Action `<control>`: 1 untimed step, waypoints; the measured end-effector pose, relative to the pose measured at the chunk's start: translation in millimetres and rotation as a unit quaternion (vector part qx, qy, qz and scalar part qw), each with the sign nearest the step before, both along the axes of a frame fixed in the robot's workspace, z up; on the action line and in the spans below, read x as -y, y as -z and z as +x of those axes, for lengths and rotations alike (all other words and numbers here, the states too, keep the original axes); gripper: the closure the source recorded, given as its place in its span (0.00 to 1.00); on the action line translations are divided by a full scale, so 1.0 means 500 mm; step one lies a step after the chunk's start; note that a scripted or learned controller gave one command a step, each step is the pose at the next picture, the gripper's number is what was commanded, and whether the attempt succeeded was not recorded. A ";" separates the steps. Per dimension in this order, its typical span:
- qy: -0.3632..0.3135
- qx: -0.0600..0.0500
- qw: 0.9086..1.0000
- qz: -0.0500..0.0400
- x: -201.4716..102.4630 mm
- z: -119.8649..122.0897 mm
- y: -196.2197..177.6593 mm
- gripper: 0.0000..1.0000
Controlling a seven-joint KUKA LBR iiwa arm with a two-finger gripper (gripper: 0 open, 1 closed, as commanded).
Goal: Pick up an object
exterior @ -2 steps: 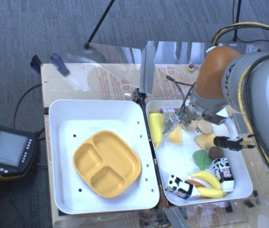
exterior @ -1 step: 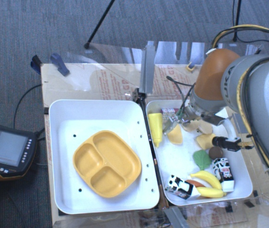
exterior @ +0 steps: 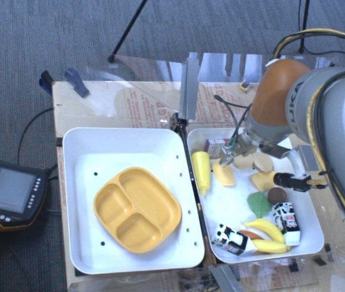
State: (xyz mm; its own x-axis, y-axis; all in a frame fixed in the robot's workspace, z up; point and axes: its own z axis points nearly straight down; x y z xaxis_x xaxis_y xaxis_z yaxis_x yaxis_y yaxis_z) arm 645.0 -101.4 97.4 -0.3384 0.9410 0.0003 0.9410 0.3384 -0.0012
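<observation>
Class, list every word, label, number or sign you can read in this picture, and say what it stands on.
None can be read.
Red print on the cardboard sheet behind the bins: too blurred.
Label on the small box by the gripper: too small.
Screen and keys of the handheld pendant: nothing legible.
Cow-patterned cartons: markings, no readable words.

The single camera hung above the desk point(exterior: 123, 105), looking down at a slant over both white bins point(exterior: 78, 163), arm point(exterior: 318, 114) entering from the right.
</observation>
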 end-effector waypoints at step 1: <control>0.000 0.000 1.000 -0.001 0.003 -0.001 0.000 0.00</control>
